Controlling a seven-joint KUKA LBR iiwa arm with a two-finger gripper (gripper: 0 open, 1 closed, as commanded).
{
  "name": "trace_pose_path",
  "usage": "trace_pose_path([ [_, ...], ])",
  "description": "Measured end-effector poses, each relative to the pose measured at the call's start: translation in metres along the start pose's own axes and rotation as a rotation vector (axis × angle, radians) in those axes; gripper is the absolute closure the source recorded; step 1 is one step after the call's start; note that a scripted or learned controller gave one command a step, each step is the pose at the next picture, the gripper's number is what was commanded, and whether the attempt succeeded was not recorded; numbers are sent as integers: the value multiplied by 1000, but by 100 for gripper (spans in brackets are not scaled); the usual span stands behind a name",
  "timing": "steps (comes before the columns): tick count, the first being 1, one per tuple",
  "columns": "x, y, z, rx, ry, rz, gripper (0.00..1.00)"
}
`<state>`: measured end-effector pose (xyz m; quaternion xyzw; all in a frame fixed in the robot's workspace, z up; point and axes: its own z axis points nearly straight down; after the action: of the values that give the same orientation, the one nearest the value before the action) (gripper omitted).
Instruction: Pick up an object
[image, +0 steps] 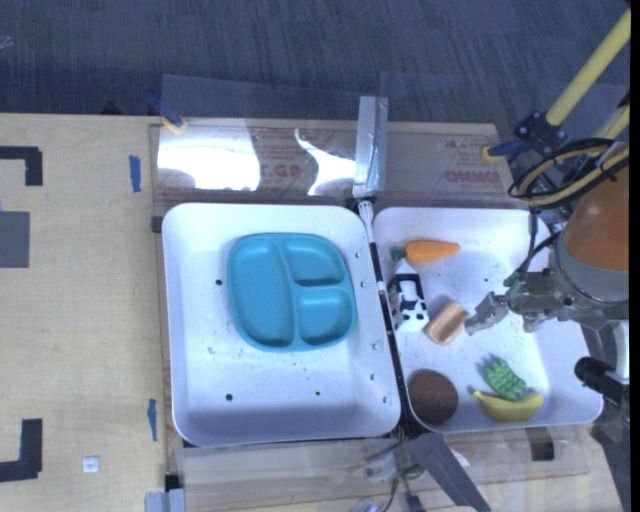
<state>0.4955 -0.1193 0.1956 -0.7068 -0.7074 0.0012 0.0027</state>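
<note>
In right bin (560, 385), claw (487, 315) just beside bread piece (446, 323), w/ bare floor below.

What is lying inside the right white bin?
In the right white bin lie an orange carrot, a black-and-white toy, a tan block, a brown ball, a green piece and a yellow banana. The arm covers its right part.

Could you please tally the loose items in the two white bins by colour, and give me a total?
Blue: 1, divided tray in the left bin
Orange: 1, carrot
Black and white: 1, cow toy
Tan: 1, bread piece
Brown: 1, round ball
Green: 1, knobbly toy
Yellow: 1, banana
Total: 7
</note>
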Motion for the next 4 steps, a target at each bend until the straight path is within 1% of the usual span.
trace_pose_path([
  [1,-66,-14,109,-8,0,182,0],
  [2,-67,-11,100,-13,-2,183,100],
  [3,-17,-14,40,-6,0,252,100],
  [4,-18,-15,41,-3,-1,255,0],
])
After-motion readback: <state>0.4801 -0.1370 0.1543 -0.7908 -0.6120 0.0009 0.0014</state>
